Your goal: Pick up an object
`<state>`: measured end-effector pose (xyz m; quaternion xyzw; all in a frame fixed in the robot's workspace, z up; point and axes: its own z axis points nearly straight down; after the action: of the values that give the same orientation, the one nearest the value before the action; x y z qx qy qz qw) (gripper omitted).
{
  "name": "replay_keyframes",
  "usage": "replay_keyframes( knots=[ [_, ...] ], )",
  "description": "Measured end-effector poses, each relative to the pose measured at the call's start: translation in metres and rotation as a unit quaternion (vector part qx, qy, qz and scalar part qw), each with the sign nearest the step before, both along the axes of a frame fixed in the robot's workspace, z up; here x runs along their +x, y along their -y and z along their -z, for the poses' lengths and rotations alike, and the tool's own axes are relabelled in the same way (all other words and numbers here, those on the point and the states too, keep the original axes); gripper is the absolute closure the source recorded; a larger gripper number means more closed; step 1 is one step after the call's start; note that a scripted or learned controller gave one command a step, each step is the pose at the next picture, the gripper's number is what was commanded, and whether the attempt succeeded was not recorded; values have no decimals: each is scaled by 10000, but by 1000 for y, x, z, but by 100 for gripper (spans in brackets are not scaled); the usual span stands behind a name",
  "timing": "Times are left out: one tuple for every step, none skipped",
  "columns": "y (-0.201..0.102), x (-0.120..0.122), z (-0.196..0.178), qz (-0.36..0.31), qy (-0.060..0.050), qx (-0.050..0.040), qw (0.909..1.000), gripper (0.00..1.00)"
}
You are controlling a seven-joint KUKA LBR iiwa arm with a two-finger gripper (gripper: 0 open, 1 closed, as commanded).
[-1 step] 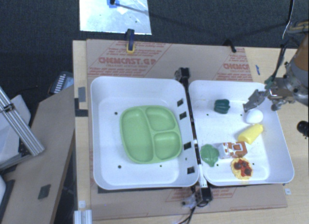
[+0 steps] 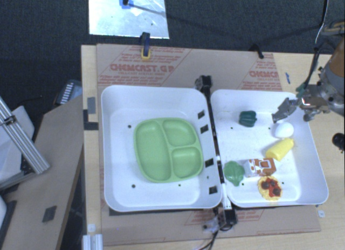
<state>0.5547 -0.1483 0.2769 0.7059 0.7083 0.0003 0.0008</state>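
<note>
nearest the lens we find the right bin [image 2: 318,187], whose front edge carries a small pizza slice [image 2: 270,187] with red topping; just behind it lie a white and orange carton [image 2: 261,166] and, touching that carton's left end, a green leafy vegetable [image 2: 234,173]. a yellow piece [image 2: 280,148] sits tilted above the carton, and a white egg [image 2: 282,130] rests just beyond it. a dark green pepper [image 2: 247,118] stands apart toward the bin's rear. the gripper [image 2: 294,108] hangs over the right bin's far right corner, near the egg (we cannot tell whether its fingers are parted or closed), and we see nothing held. the left bin [image 2: 116,136] holds a green divided plate [image 2: 166,150].
</note>
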Motion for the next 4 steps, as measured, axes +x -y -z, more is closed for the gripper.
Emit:
replay_keyframes(
  knots=[
    [2, 2, 42, 11, -17, 4, 10000, 0],
    [6, 10, 99, 12, -23, 4, 10000, 0],
    [5, 5, 142, 11, -19, 6, 10000, 0],
    [6, 7, 129, 11, 11, -6, 10000, 100]
  ],
)
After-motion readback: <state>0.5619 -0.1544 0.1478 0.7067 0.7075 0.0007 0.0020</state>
